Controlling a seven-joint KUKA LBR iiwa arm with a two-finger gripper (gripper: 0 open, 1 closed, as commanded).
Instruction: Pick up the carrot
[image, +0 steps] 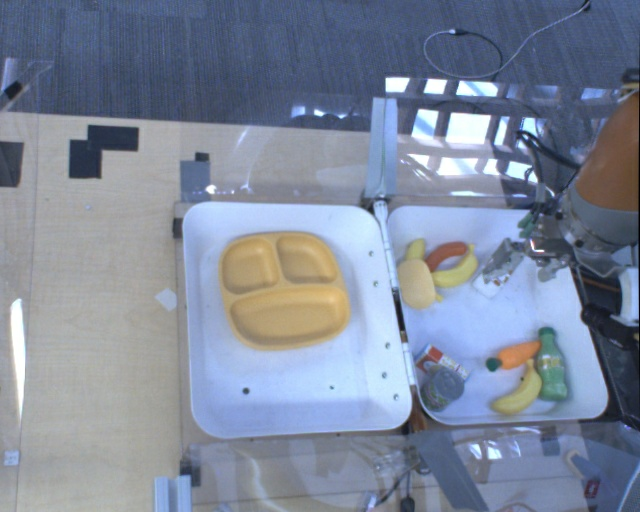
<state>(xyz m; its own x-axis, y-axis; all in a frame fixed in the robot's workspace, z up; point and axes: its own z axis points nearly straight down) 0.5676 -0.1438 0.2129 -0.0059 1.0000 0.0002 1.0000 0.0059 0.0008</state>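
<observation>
One carrot (517, 354) lies beside a green bottle (549, 364); the tool (497, 268) hovers spread, holding nothing.

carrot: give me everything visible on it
The carrot is small, orange, with a dark green stub at its left end, and looks like smooth plastic. It lies flat, nearly level, in the lower right of the right bin. Its right end meets the green bottle, and the banana lies just below it. The claw hangs above it in the view, apart.
</observation>
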